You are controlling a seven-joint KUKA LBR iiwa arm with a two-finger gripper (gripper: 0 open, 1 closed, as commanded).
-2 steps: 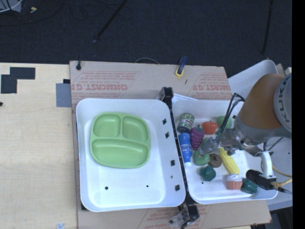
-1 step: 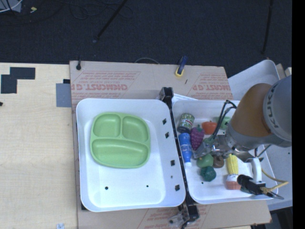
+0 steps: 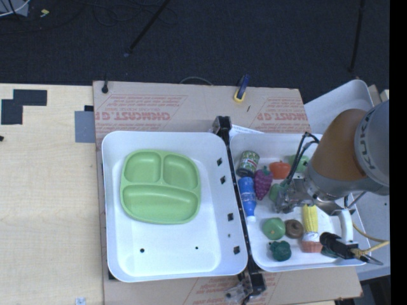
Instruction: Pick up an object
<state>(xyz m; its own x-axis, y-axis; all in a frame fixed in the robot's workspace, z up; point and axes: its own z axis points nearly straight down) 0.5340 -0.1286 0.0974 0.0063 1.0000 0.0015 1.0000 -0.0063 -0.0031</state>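
My gripper (image 3: 287, 201) is lowered into the right bin (image 3: 257, 262), near its middle. It sits just right of a bunch of purple grapes (image 3: 262, 182) and a blue bottle (image 3: 247, 197), and just above a green apple (image 3: 274, 227) and a brown ring (image 3: 294, 227). A small green thing (image 3: 276, 192) lies against the gripper's left side. A red tomato (image 3: 279, 169) and a tin can (image 3: 248, 162) lie further back. A yellow corn cob (image 3: 310, 218) lies to the gripper's right. Nothing can be seen held in the gripper.
A dark green broccoli piece (image 3: 280, 251) and an orange piece (image 3: 311, 246) lie at the right bin's front. The left bin (image 3: 127, 259) holds a light green divided plate (image 3: 160, 187). A black divider (image 3: 232, 196) runs between the bins.
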